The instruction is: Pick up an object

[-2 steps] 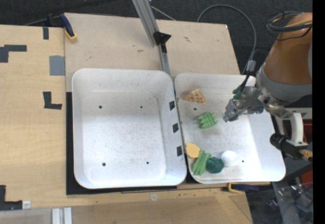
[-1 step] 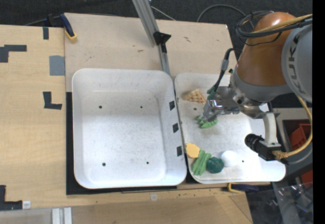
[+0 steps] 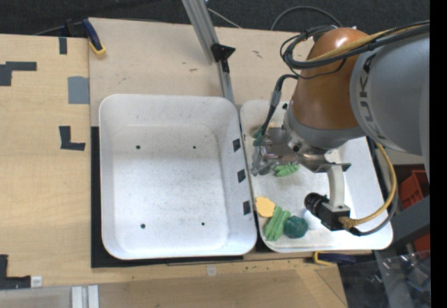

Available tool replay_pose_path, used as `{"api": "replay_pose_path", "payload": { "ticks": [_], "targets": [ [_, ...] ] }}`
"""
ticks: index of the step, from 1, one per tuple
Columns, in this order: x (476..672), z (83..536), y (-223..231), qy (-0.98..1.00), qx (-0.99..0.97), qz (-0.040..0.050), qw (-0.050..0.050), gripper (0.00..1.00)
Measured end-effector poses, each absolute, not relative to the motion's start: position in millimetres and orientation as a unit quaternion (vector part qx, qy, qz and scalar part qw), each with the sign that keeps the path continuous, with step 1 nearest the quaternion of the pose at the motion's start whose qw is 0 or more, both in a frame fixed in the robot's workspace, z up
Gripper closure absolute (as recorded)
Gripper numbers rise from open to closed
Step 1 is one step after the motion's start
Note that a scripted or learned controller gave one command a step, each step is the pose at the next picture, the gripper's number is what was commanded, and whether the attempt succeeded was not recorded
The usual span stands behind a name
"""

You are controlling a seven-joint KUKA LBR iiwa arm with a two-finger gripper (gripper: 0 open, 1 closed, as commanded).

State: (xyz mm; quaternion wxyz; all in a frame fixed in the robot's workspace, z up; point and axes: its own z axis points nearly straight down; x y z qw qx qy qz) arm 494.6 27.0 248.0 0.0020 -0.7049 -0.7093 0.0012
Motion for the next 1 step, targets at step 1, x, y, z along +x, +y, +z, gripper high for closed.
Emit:
{"api": "replay_pose_path", "payload": {
  "ticks": [1],
  "targets": [
    [498.2, 248.3, 76.5, -0.710, -0.705, 0.0005, 0.001, 1.00]
  ]
}}
